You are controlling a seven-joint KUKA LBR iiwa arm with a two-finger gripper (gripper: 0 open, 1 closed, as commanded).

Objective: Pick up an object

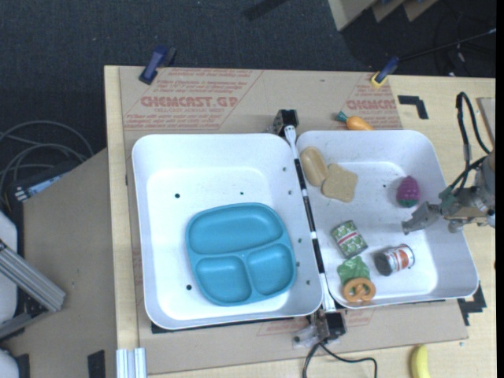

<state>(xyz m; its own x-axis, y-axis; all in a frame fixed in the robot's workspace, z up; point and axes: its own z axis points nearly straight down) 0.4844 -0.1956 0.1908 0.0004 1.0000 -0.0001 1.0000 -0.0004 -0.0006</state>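
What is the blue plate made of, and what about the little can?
The blue plate looks like smooth plastic: one even colour, soft sheen, moulded into three compartments. The little can looks like metal or a plastic toy copy: its end is shiny grey and a red label wraps it. The view leaves that open.

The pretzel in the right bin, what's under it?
The pretzel lies partly on a green leafy toy, near the right bin front edge. What the pretzel covers is hidden.

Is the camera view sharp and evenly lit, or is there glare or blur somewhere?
In the camera view: light is even and soft, with faint shadows under the blue tray; the white bins look bright but keep detail; small items such as the can are slightly soft; the gripper looks a little blurred.
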